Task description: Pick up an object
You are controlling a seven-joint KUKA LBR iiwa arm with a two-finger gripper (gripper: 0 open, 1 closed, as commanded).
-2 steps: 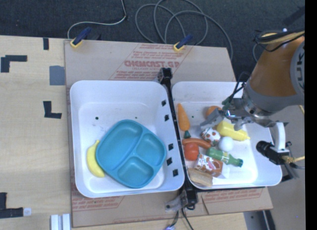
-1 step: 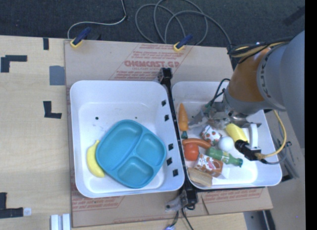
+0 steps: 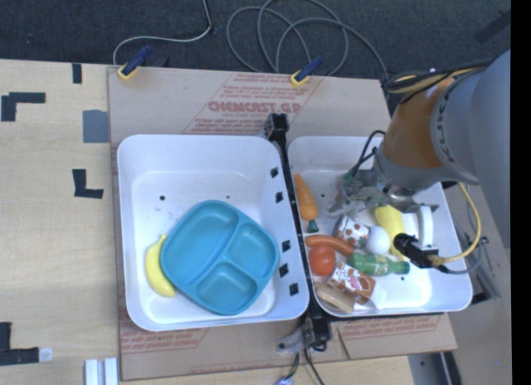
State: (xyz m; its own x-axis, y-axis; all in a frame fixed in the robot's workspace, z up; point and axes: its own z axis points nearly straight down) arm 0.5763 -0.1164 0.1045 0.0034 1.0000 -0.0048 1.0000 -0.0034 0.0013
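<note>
Objects for picking: crowding the right-hand white bin (image 3: 453, 295), mostly across its middle and near side. Lying along the bin's left wall, an orange carrot (image 3: 306, 197), pointing away from the camera. Sitting just below it, a red pepper-like piece (image 3: 330, 244), with a small orange round thing (image 3: 322, 263) touching its underside. Stretching rightward from there, a green cucumber-like piece (image 3: 378, 264). Resting just above the green piece, a white egg shape (image 3: 377, 241), pressing against a yellow lemon shape (image 3: 388, 221). Nestling between the egg and the pepper, a small red-and-white patterned item (image 3: 353, 231), too small for naming. Lying at the near edge of the heap, a printed packet (image 3: 353, 280) over a brown bread-like slice (image 3: 335, 299).

Reaching in from the right, the grey arm with its orange band (image 3: 411, 130), bending down over the far half of that bin. Hovering above the heap, just right of the carrot and above the patterned item, the gripper (image 3: 348, 192). Showing too dark and blurred for telling whether released, clenched or grasping anything.

Holding a blue divided plate (image 3: 220, 257), the left bin (image 3: 124, 159), with a yellow banana (image 3: 155, 269) peeking out from under the plate's left rim. Lying beneath both bins, a cardboard sheet (image 3: 241, 105), pinned at its far edge by two blue-and-yellow clamps (image 3: 133, 61). Looping over the dark floor beyond, thin cables (image 3: 282, 35).
</note>
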